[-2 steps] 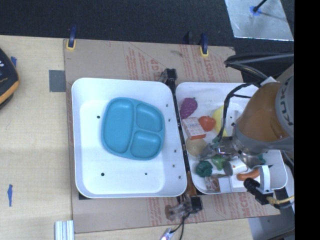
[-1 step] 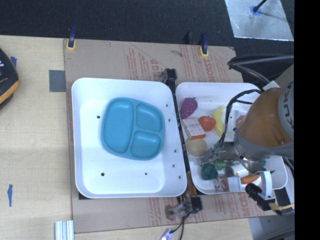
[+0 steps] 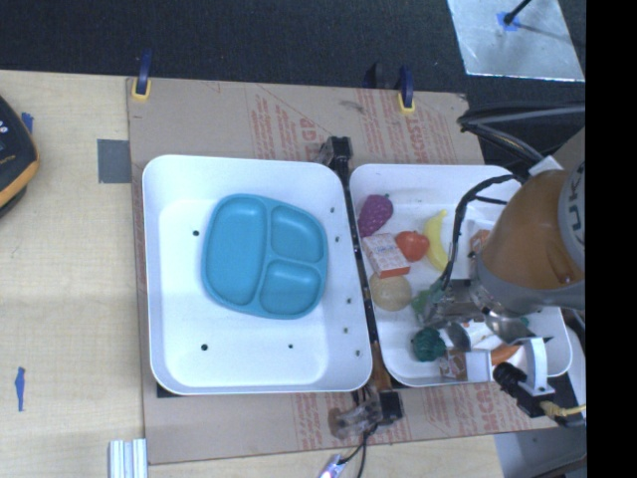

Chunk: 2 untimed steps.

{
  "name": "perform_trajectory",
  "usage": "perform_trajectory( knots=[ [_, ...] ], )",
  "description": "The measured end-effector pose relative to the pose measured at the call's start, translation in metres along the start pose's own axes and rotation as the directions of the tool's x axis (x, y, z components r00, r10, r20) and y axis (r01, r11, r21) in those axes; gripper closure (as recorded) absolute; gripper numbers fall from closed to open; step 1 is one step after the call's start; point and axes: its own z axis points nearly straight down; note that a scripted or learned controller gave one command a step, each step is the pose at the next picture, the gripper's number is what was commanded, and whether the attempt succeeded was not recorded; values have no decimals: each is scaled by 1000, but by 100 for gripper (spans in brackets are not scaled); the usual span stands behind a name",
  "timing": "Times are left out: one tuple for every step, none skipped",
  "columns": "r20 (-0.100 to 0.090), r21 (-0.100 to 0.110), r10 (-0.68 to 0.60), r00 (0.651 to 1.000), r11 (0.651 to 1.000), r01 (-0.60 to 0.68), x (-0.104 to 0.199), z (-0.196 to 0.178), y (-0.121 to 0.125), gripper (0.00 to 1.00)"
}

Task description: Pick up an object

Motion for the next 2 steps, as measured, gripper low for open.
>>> perform_trajectory(
  knots=[
    [0, 0, 0, 1000, 1000, 0, 0, 0, 0, 0],
    [0, 3, -3, 1000, 1000, 3, 0, -10, -1, 100]
  ],
)
